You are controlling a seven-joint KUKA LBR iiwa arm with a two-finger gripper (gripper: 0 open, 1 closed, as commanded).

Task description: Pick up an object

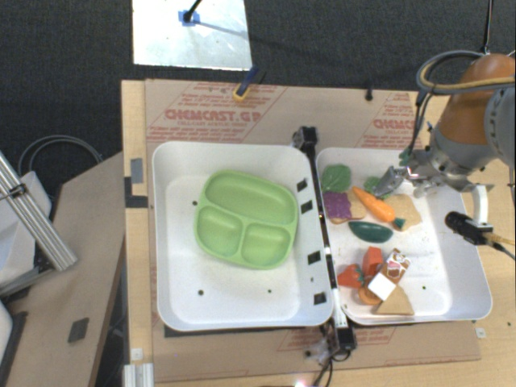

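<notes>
The right bin (472,285) holds several toy foods. An orange carrot (376,206) lies on a slant near the bin's middle, with a tan slice (409,213) beside it. A purple piece (339,206) and a green leaf (335,176) sit by the divider, and a dark green pod (371,231) lies below the carrot. Red and orange pieces (369,261), a white cube (380,287) and a tan wedge (394,302) cluster at the front. My gripper (393,180) hangs low at the back of this bin, just above the carrot's upper end.
The left bin (181,297) holds a green compartment plate (246,218). A black divider (318,216) runs between the bins. A black part with a white bracket (472,224) sticks out of the arm over the right bin's right side.
</notes>
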